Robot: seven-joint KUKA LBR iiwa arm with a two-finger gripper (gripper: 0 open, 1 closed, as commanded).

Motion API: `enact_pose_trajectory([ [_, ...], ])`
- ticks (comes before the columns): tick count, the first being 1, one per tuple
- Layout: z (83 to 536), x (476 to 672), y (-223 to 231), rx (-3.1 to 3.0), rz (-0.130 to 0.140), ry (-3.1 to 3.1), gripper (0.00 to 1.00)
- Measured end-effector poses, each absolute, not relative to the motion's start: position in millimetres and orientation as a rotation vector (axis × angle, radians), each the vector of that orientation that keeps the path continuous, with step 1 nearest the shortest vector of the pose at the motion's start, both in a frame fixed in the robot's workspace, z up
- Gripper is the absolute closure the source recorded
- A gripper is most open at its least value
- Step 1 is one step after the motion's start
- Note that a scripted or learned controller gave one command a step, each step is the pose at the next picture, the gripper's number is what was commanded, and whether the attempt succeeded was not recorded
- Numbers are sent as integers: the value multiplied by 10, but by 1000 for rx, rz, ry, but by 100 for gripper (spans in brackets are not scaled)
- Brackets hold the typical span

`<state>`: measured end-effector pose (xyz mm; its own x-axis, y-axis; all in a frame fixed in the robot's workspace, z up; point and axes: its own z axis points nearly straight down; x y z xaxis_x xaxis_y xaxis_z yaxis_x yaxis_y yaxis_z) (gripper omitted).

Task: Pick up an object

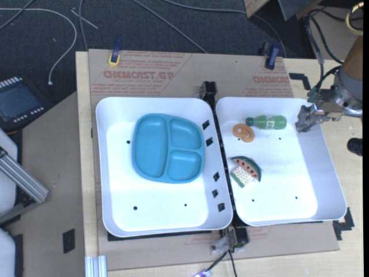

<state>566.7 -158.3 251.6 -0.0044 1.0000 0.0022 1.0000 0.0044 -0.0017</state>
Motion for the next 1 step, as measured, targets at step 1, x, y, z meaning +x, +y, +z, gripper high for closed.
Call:
enact_pose_trajectory([
  [1, 2418, 5719, -1148, -2215, 0, -2224, 100],
])
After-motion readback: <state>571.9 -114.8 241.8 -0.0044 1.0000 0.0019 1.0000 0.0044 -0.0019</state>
